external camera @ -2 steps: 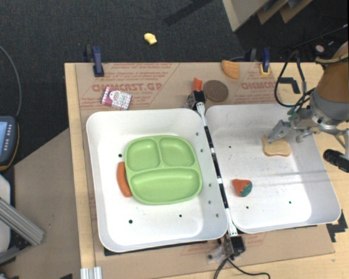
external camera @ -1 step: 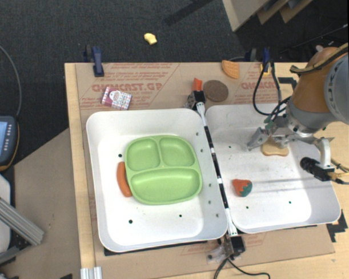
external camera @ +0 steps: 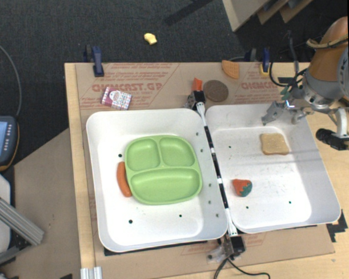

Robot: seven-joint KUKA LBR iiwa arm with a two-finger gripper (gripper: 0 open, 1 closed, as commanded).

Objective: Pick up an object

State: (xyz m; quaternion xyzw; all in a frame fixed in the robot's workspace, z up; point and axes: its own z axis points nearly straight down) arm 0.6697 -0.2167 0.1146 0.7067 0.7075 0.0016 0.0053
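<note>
The end effector [external camera: 283,111] is hovering at the upper right of the frame, over the back edge of the right bin [external camera: 314,208], its two fingers spread and gripping nothing. Just below it, the slice of toast [external camera: 274,143] is lying flat on the bin floor, and the strawberry [external camera: 242,187] is sitting lower, toward the frame's middle. The green divided plate [external camera: 162,168] and the hot dog [external camera: 123,179] are resting in the left bin [external camera: 109,224]. I'd worry that the toast, being so flat, is offering the fingers little to pinch; they may scrape the floor or slide off.

The arm [external camera: 332,62] is cut off at the right edge; its gripper [external camera: 285,111] looks blurred.
</note>
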